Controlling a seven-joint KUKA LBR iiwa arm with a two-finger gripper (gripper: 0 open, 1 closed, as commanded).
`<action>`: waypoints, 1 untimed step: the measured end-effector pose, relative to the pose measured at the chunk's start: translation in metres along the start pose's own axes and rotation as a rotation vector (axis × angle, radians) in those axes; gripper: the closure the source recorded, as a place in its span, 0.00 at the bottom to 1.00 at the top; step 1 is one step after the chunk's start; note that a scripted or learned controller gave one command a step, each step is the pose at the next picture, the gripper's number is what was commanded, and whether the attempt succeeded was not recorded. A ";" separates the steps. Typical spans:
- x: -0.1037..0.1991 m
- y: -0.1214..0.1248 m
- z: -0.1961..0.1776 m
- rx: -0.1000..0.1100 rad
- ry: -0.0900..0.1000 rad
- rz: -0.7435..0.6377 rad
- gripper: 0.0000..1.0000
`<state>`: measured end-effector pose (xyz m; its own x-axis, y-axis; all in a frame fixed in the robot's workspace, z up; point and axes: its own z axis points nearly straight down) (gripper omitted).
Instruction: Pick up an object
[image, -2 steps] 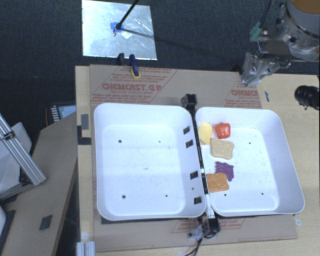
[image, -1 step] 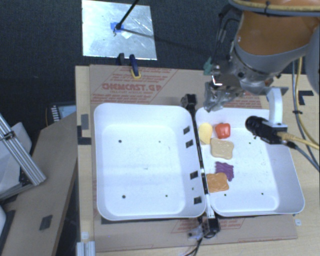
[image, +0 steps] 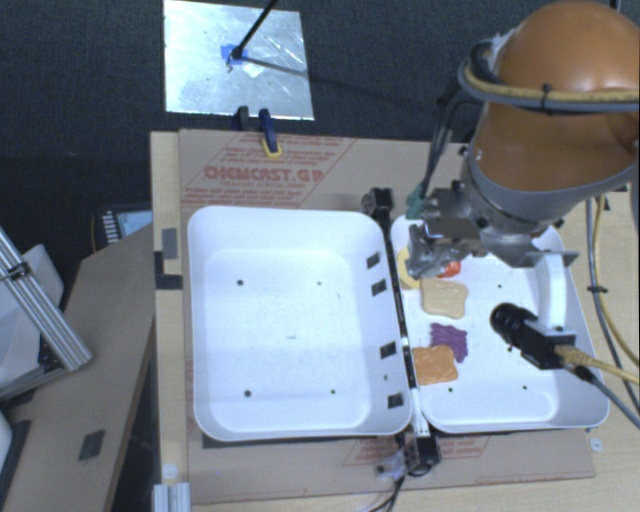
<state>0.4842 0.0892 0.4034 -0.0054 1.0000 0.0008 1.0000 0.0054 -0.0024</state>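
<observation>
Arm (image: 556, 110) overhead, hand (image: 432, 256) low (pointing down)

Bench (image: 110, 320) against dark floor (image: 70, 100)
Printed cardboard sheet (image: 265, 172) covers it; a shiny metal square (image: 240, 62) lies behind, an aluminium rail (image: 40, 310) at left.

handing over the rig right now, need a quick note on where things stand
Gripper: low in the right bin, near its left wall. The view does not show it holding anything.
Things: all in the right bin, along its left wall. A yellow piece and a small red piece sit right at the gripper, partly hidden. Below them in the view come a beige piece, a purple piece and an orange piece.
Done: the arm has reached the pieces; nothing is seen lifted.
Left: grasp one piece and raise it.
</observation>
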 end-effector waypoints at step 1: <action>0.053 0.003 -0.114 -0.016 0.005 -0.004 1.00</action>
<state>0.4867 0.1426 0.5176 -0.0096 0.9999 0.0054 0.9999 0.0096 0.0136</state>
